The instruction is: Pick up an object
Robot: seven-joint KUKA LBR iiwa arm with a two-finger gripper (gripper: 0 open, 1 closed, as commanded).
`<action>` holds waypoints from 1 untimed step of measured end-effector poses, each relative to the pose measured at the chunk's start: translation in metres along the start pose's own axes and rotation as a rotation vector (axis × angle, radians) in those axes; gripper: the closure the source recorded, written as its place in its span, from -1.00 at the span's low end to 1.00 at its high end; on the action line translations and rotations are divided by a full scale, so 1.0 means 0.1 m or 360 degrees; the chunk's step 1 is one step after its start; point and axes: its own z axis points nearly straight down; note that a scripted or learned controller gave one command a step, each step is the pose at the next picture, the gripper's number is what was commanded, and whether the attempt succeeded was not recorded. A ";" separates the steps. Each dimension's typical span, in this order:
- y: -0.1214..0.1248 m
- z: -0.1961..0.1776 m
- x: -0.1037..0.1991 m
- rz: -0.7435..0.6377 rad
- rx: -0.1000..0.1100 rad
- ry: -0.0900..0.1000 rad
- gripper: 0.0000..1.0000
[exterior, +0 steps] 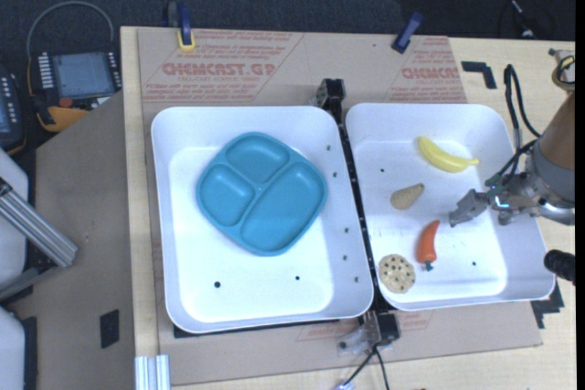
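Seen from above at a slant: a tan bench (274, 59) bearing two shallow white bins side by side. The left bin (183, 288) holds a blue plastic divided plate (262, 193), lying flat near its centre with three compartments. The right bin (484, 279) holds four small items: a yellow toy banana (445, 155) toward the far side, a tan potato-shaped piece (407, 195) near the middle, an orange-red carrot-shaped piece (427, 243) below it, and a round speckled cookie (397, 272) at the near left corner. The grey arm reaches in from the right, and its two-finger gripper (464, 210) hangs over the right bin, just beside the carrot-shaped piece and below the banana. Nothing sits between the fingers; how far they are parted cannot be told. The banana, potato piece and cookie lie apart from the gripper. Cables (512, 105) trail near the arm.
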 end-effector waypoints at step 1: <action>0.05 0.49 0.09 0.0000 -0.0014 -0.0006 -1.00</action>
